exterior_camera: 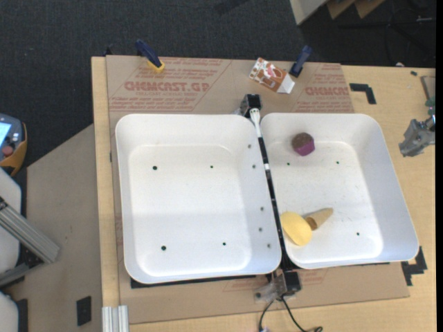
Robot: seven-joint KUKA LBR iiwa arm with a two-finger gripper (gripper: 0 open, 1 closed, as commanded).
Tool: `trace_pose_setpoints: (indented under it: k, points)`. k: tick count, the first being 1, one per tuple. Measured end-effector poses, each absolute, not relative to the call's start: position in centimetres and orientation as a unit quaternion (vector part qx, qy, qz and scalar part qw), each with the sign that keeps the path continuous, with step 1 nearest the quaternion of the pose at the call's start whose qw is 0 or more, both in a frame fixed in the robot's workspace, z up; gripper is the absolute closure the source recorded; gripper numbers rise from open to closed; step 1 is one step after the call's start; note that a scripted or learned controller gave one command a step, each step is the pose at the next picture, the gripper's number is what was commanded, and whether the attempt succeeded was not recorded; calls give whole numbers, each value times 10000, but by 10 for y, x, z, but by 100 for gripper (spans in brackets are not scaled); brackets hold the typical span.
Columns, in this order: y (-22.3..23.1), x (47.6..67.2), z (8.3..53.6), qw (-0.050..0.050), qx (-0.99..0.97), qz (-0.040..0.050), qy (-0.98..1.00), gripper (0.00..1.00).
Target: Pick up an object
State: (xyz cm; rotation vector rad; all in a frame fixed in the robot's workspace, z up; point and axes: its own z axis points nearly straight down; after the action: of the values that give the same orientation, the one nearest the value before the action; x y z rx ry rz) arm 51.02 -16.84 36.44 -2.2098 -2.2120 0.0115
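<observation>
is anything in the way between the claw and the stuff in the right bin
Nothing visible. The claw sits just outside the right bin, past its right rim. Between it and the purple object or the yellow ice cream cone toy lies bare bin floor.

I am seeing two bins lying side by side: the right bin point(387, 185) holding a ball point(303, 144) toward frame top and an ice-cream-cone toy point(304, 225) lower left; a small packet point(271, 75) lying above them.

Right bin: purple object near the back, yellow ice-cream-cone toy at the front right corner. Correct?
Not quite. The camera view shows the yellow ice-cream-cone toy at the front left of the right bin, close to the wall shared with the left bin, not the front right corner. The purple object does sit near the back.
</observation>
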Motion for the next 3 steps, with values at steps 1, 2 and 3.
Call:
trace_pose_setpoints:
  k: [1, 2, 3]
  points:
    - [-216, 503, 335, 12, -7085, 14, -7057, 100]
    - [-101, 479, 353, 15, -7030, -11, -7111, 100]
    - [-199, 478, 330, -3, -7104, 16, -7038, 100]
